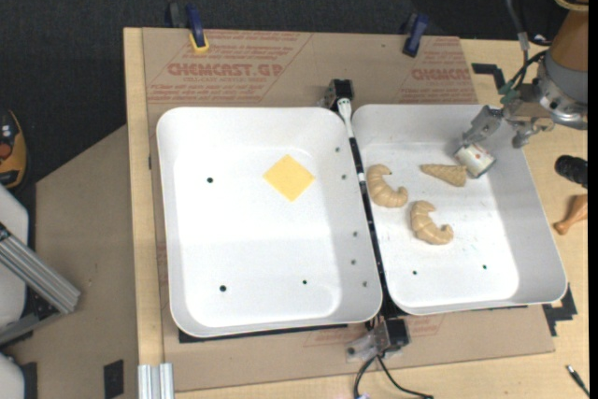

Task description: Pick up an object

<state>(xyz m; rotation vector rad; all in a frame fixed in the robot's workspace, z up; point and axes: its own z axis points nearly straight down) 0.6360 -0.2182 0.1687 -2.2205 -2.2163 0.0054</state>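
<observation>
Nothing's picked up yet. The gripper [475, 158] hangs low in the right bin [523, 285], right beside the pointy croissant piece [444, 173]. Can't tell from this angle whether its pincer is open or closed.

Bench [280, 61] (brown board) under two bins [187, 201]

two white bins [187, 229], three croissant-shaped pastries [386, 186] in the right one, one yellow square [289, 177] in the left.
</observation>
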